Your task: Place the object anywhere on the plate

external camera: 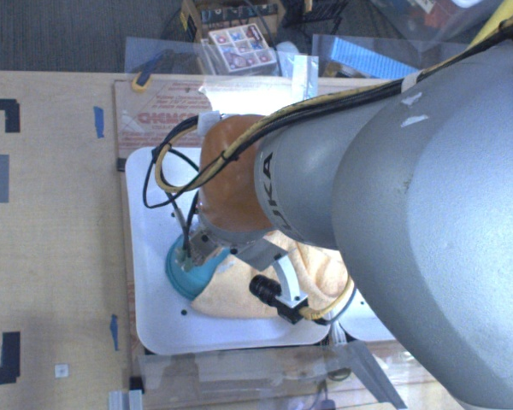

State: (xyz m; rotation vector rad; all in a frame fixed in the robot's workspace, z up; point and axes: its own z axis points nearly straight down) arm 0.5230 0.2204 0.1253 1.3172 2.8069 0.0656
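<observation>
Gripper [191, 250]: sits low over the left white bin [150, 314], directly above a teal plate [186, 278]. Its end is hidden under the wrist housing and a small metal bracket, so open or closed cannot be told from this view. Nothing can be made out in its grasp.

Teal plate: round, lies on the bin floor toward the bin's lower left part. Only its left and lower edge show; the rest is covered by the gripper and the arm.

Yellow cloth [239, 297]: soft, pale yellow, lies in the same bin, touching the plate's right edge and spreading rightward under the arm. Whether part of it rests on the plate cannot be told, since the wrist covers that spot.

Black fitting [269, 293]: attached to a grey bracket on the wrist, hangs over the cloth.

Arm [393, 195]: grey, very large in the foreground, comes in from the right; orange band [231, 178] just above the wrist. Black and yellow cables [167, 173] loop out to the left of the band over the bin's upper part.

Surroundings: a second white bin [368, 325] peeks out at lower right beneath the arm. Wooden bench [51, 229] to the left carries blue tape marks [98, 122] and black markings. A cardboard sheet [158, 109] with red print lies behind the bin.
</observation>
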